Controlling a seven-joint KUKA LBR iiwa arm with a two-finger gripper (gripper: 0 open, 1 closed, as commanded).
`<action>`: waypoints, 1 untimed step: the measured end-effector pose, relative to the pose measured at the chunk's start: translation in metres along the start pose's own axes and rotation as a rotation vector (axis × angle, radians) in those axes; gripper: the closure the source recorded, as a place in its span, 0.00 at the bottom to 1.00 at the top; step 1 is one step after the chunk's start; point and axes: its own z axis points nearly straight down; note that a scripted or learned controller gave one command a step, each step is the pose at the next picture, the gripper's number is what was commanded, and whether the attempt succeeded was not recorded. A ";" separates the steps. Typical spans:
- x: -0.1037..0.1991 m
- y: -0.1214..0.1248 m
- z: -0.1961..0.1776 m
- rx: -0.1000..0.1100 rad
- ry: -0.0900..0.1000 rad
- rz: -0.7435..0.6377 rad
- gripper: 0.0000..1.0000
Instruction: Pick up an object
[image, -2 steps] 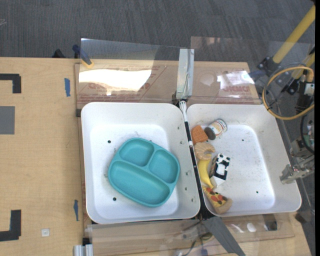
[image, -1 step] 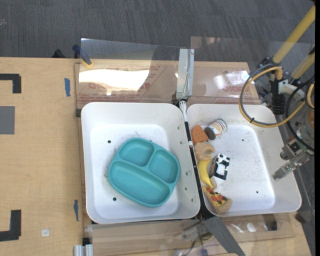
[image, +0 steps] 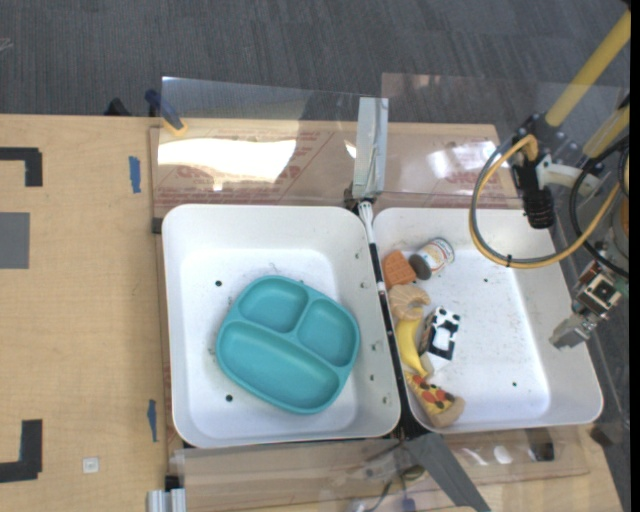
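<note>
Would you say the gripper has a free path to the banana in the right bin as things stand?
Probably yes. The gripper sits at the right bin's right edge, with bare floor between it and the banana. A black-and-white toy touching the banana may crowd the grasp.

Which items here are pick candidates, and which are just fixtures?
Pick candidates, right bin: banana, orange block, small jar, black-and-white toy, teal divided plate in left bin.

Fixtures: clear divider panel, yellow cable.
</note>
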 end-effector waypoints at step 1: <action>0.051 0.011 0.012 -0.001 -0.002 -0.464 1.00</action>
